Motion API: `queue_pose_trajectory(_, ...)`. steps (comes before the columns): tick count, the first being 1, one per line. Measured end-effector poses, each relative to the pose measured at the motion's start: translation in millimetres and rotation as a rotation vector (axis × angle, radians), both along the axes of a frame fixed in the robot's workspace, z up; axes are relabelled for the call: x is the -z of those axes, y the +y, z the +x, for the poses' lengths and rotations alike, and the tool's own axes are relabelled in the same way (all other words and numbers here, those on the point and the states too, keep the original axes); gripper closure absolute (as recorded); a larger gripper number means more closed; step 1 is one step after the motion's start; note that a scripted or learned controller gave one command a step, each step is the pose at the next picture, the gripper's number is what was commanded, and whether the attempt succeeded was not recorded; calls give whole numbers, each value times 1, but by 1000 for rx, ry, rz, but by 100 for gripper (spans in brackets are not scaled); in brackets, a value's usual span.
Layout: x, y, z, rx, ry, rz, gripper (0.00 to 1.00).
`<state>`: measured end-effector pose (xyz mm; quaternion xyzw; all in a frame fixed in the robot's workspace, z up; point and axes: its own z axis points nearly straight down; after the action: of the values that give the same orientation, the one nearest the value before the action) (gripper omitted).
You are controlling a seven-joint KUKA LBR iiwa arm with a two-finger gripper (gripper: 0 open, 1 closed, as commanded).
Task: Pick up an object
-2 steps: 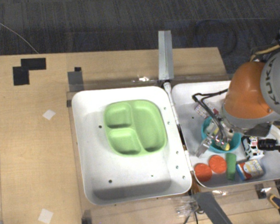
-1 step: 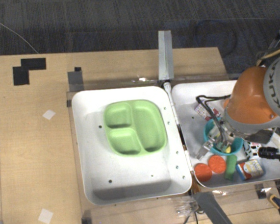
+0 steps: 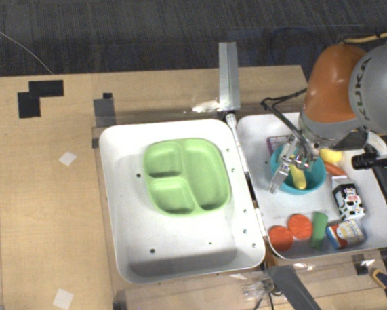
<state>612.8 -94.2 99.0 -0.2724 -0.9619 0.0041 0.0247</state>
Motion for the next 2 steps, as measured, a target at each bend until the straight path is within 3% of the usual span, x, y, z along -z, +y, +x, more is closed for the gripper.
queue_pose_trajectory(1,7,10,-26,56,-68,-11,0)
queue_pose_trajectory(2,7,-7,-51,150,-70,-9,0)
